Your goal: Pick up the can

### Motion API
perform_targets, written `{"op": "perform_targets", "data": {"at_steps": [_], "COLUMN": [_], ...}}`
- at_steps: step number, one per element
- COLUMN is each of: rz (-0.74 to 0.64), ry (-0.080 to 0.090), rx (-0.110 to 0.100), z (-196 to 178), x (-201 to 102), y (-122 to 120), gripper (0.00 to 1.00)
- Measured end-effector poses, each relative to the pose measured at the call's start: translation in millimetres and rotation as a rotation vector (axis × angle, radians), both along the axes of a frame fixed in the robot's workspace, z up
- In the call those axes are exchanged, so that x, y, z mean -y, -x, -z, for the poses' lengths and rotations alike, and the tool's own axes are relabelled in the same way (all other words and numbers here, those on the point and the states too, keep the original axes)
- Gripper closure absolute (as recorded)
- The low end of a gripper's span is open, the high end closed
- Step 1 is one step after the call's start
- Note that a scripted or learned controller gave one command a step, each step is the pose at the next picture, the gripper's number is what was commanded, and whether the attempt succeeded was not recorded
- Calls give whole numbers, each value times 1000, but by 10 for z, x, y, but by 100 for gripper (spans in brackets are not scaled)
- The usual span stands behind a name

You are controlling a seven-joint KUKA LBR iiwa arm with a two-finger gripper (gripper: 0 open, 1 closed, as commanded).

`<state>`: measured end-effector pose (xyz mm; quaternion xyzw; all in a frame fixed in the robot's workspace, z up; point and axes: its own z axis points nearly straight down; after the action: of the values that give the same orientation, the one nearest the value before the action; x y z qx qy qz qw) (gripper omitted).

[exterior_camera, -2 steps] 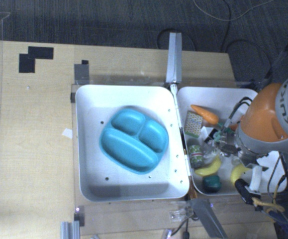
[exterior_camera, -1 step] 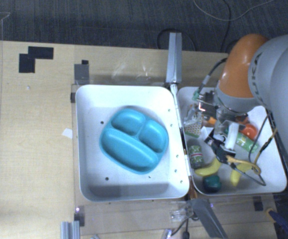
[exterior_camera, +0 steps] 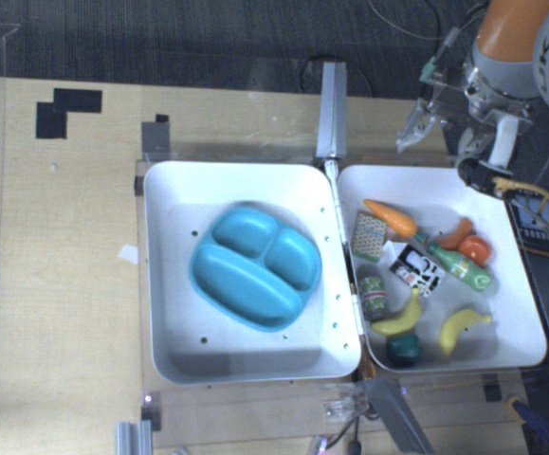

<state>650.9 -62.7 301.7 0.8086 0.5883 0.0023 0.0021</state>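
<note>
The can (exterior_camera: 374, 295) is small, with a green and purple label, and sits near the left wall of the right bin (exterior_camera: 530, 335). A yellow banana (exterior_camera: 397, 318) touches its lower right side. My gripper (exterior_camera: 456, 140) hangs at the top right, over the back rim of the right bin and well away from the can. Its two fingers (exterior_camera: 416, 129) stand apart, open, with nothing between them.
Crowded around the can in the right bin are a carrot (exterior_camera: 391, 218), a mesh packet (exterior_camera: 369, 237), a black-and-white box (exterior_camera: 414, 265), a green bottle (exterior_camera: 459, 265), a red pepper (exterior_camera: 473, 247), a second banana (exterior_camera: 464, 325) and a dark teal ball (exterior_camera: 405, 349). The left bin (exterior_camera: 165, 349) holds a blue divided plate (exterior_camera: 255, 263).
</note>
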Motion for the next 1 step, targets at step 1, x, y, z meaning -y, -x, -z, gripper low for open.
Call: {"op": "perform_targets", "data": {"at_steps": [1], "rz": [-30], "ry": [-2], "rx": [-4], "z": [1171], "x": [-573], "y": [735], "gripper": [0]}}
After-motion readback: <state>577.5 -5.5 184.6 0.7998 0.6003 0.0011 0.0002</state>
